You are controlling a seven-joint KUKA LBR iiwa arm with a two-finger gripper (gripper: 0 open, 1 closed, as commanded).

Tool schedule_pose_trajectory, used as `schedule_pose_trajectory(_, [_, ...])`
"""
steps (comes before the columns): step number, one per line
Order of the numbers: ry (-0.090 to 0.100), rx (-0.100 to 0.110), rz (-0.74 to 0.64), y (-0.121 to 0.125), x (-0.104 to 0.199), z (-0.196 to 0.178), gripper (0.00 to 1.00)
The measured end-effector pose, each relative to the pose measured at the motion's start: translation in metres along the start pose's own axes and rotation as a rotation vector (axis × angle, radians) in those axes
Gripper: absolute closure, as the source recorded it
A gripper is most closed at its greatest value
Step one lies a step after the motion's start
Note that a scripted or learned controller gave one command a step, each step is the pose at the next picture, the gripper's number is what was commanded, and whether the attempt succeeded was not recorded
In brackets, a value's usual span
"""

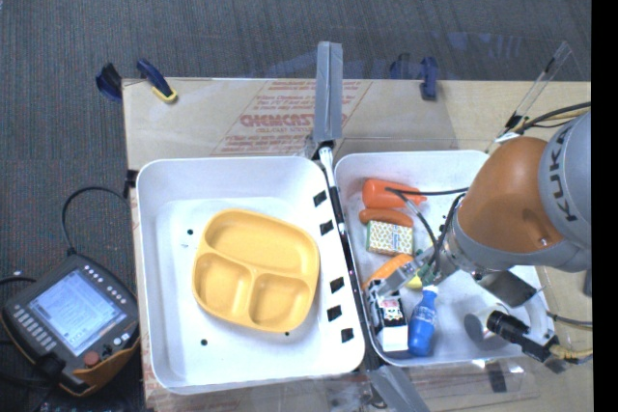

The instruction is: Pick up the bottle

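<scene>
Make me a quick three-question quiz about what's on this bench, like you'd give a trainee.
1. True or false: the blue bottle lies in the same bin as the yellow divided plate.
2. Which bin holds the orange carrot? A) left bin B) right bin
3. Fill in: the yellow plate has ___ compartments.

Key:
1. False; the bottle is in the right bin, the plate in the left bin.
2. B
3. three

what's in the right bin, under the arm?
Right bin holds a blue bottle, orange carrot-like pieces, a small patterned box and a black-and-white item. The arm covers the bin's right half.
</scene>
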State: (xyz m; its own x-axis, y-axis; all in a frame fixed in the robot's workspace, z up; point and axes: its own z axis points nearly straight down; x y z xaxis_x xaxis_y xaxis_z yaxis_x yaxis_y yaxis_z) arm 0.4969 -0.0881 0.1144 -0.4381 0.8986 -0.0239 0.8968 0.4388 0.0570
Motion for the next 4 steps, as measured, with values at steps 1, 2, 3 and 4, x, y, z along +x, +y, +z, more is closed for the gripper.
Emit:
schedule_pose_trajectory(1, [0.013,0.000,0.015,-0.0040,-0.0090,0.0005,0.00])
schedule_pose_trajectory(2, [0.002,0.004,0.082,-0.0034,-0.0036,0.0003,0.00])
schedule_pose_trajectory(3, [-0.001,0.006,0.115,-0.0033,-0.0016,0.0002,0.00])
schedule_pose_trajectory(4, [0.008,0.011,0.111,-0.0016,-0.0048,0.0009,0.00])
